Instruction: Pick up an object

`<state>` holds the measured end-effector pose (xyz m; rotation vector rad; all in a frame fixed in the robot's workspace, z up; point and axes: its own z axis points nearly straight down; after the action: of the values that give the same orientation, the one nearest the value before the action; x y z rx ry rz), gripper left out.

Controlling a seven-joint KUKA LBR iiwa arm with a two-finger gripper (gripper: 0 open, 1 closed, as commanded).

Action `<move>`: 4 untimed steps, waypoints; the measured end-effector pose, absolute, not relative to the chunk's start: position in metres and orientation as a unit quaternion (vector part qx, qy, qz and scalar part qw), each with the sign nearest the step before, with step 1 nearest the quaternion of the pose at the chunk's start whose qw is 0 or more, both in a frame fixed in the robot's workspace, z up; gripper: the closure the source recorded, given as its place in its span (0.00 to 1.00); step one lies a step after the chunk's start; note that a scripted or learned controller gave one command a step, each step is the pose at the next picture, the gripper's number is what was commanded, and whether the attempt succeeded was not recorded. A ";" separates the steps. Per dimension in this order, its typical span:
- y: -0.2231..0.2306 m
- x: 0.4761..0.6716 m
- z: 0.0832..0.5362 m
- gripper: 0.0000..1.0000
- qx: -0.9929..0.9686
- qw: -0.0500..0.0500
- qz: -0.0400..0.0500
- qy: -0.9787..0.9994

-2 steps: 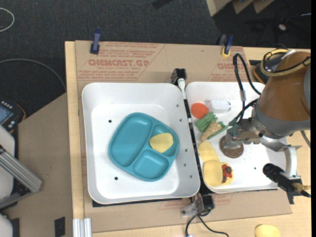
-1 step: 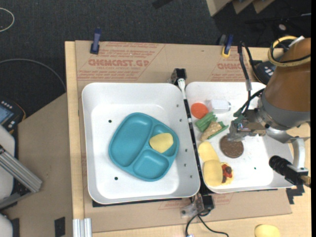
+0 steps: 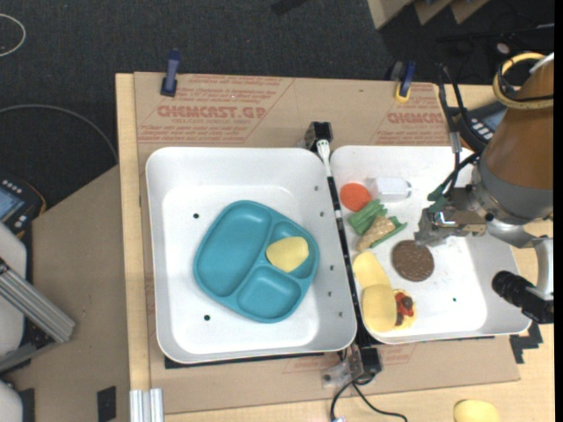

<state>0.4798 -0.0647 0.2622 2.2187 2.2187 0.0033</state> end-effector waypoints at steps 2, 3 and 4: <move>-0.134 0.537 0.456 1.00 0.706 0.008 0.004 0.708; -0.152 0.515 0.359 1.00 0.708 -0.004 -0.003 0.706; -0.175 0.477 0.293 1.00 0.709 -0.004 -0.002 0.705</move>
<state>0.4765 -0.1749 0.2927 2.2317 2.2214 -0.0070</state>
